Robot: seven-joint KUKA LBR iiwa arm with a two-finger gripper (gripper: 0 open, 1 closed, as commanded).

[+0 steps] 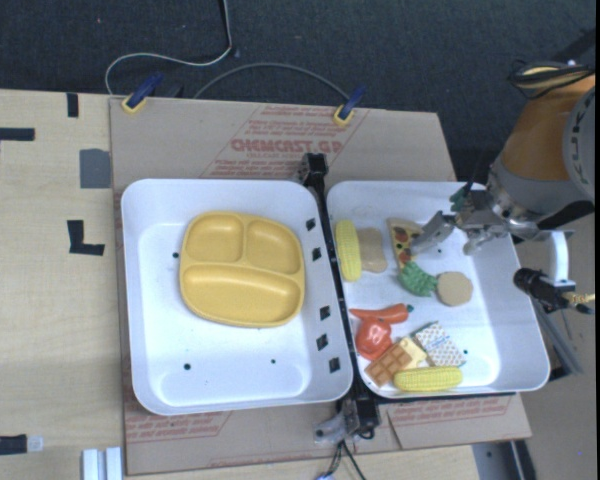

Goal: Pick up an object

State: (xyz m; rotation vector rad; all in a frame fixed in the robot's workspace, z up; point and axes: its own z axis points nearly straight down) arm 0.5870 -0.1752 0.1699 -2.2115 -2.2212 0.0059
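Note:
The right bin [510,313] holds several toy foods: a yellow corn cob [348,249], a beige bread piece [374,252], a pizza slice [403,235], a green vegetable [416,279], a tan cookie [454,288], a red pepper [377,328], a waffle [395,360], a checkered cracker [441,343] and a second corn cob [427,378]. My gripper [454,235] hangs open over the bin's upper part, just right of the pizza slice and above the cookie. Nothing is between its fingers.
The left bin [150,268] carries a yellow divided plate [243,268]. A black divider with clips [325,278] runs between the bins. Both sit on a cardboard sheet [270,143] held by clamps. The arm's orange band [540,118] is at the right edge.

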